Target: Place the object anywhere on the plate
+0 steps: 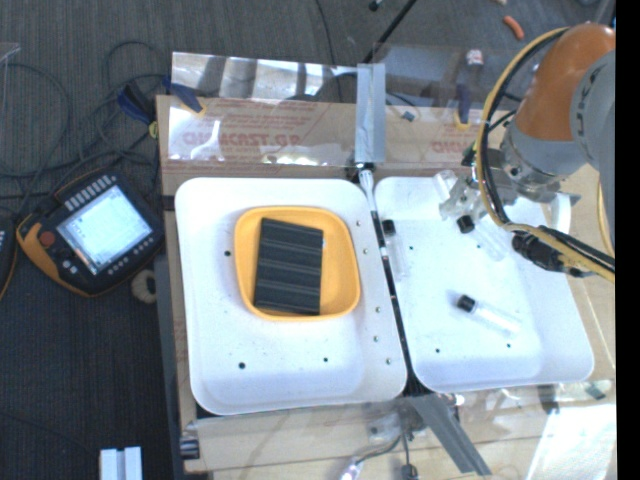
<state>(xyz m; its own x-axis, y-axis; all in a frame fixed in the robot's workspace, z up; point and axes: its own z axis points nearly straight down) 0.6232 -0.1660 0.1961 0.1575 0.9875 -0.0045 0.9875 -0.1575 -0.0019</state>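
A yellow square plate [344, 280] sits in the middle of the left bin [205, 298]. A black ribbed block [289, 265] lies flat on the plate, roughly centred. In the right bin [560, 348] lies a small clear tube with a black cap [481, 311], near the bin's middle. My gripper [463, 208] hangs over the far part of the right bin, above and apart from the tube and well to the right of the plate. Nothing can be seen held in it.
A ridge [385, 268] divides the two bins. Cardboard and foil [260, 128] stand behind the bins. A teach pendant [90, 233] lies on the floor at the left. Yellow and black cables [545, 248] trail from the wrist over the right bin.
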